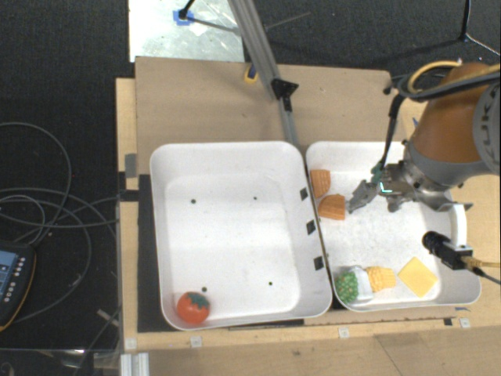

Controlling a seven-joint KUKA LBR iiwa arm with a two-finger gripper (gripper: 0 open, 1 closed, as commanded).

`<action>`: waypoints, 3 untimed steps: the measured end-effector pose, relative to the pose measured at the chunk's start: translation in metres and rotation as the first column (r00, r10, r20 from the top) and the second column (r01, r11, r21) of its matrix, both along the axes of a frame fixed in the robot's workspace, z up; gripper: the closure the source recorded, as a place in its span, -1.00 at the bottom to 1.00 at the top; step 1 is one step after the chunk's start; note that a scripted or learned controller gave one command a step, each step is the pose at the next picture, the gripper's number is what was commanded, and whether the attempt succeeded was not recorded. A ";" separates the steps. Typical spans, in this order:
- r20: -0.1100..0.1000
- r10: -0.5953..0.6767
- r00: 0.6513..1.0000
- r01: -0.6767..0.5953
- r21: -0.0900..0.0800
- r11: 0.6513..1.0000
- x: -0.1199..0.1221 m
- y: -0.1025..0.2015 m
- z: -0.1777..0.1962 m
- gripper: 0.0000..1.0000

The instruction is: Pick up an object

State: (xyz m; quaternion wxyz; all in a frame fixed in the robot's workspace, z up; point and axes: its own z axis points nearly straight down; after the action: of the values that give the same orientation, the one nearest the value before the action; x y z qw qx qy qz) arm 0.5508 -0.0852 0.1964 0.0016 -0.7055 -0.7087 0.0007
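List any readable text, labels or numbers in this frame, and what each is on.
No text can be read anywhere in this frame.
The handheld device at the left edge has a lit screen, but whatever it shows is too small and blurred to read.
The gripper has a small teal light near it, no lettering.
The bins, tomato, corn and yellow block carry no visible markings.

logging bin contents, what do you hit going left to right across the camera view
tomato → two orange bread pieces by the divider → green toy → pincer → corn → yellow cheese slice
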 end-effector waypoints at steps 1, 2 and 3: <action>0.004 -0.002 1.000 0.002 0.000 1.000 0.001 0.000 0.002 -1.00; -0.001 -0.004 1.000 0.004 -0.001 1.000 0.009 0.000 -0.056 -1.00; -0.001 -0.004 1.000 0.004 0.000 1.000 0.008 0.000 -0.108 -1.00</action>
State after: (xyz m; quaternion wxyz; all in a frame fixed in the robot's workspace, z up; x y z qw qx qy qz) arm 0.5590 -0.0852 0.0879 0.0018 -0.7069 -0.7073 0.0011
